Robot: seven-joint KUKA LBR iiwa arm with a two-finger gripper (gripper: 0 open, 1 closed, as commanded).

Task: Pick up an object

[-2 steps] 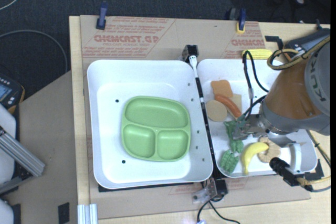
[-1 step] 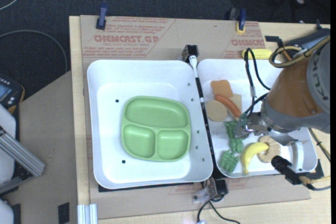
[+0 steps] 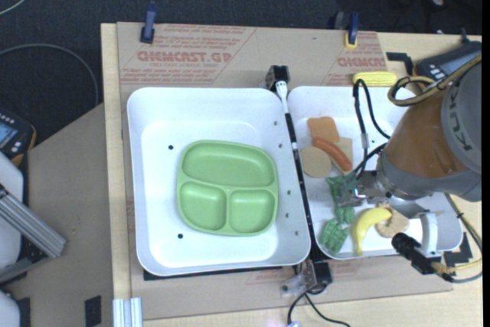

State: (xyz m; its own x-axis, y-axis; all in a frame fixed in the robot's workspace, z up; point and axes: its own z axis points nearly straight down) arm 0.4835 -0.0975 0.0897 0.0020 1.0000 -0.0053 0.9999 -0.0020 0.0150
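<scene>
Red print on the brown protective sheet (image 3: 230, 50) covering the tabletop reads "CHEMCAST. G P" behind the left bin, with smaller unreadable lines around it. A partial repeat behind the right bin cannot be read clearly.

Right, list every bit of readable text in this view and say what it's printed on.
"CHEMCAST. G P", red print on the brown protective sheet behind the left bin.
The same red print repeats on the sheet behind the right bin, cut off, roughly "CHEMC".
Smaller red lines above and below both prints: too small to read.
"KU", partial letters on the arm, cut by the frame edge.
Yellow tag by the right bin: blurred, unreadable.
</scene>
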